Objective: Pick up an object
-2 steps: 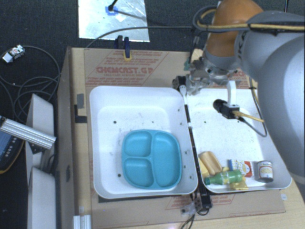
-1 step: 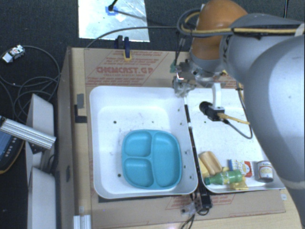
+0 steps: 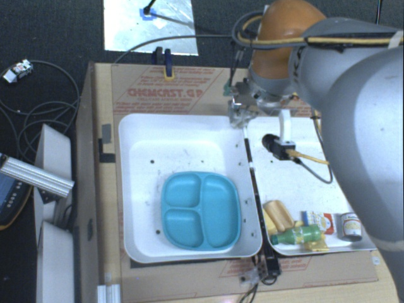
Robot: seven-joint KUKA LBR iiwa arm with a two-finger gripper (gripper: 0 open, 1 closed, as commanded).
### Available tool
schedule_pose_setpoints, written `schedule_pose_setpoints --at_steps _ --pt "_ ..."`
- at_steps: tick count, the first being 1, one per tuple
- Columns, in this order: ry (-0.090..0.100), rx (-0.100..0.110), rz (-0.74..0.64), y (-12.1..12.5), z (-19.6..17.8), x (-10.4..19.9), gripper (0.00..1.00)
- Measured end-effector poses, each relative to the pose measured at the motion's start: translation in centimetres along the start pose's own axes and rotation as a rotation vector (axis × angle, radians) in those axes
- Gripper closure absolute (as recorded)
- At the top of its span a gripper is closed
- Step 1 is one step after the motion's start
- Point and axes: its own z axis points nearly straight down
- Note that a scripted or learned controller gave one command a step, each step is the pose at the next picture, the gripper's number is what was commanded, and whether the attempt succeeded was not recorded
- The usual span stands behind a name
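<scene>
The arm (image 3: 353,106) reaches in from the right, its gripper (image 3: 243,112) poised over the far end of the wall between the two bins. Whether the jaws are released or clenched cannot be told. Candidate objects lie well apart from it, crowded in the right bin's (image 3: 297,182) near corner: a green bottle (image 3: 297,235), a tan roll (image 3: 278,216) and a small can (image 3: 349,226). A blue tray (image 3: 201,209) lies in the left bin (image 3: 177,137). Nothing appears grasped yet.
</scene>
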Motion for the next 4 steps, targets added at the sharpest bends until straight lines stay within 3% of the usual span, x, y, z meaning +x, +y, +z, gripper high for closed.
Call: schedule_pose_setpoints --at_steps 2,3,4 --pt "0.001 0.000 0.000 0.0 -0.3 2.5 1.00" --pt "-0.001 0.001 0.004 0.0 0.0 -1.0 1.00" --pt "0.000 0.000 0.002 0.0 0.0 -0.3 1.00"
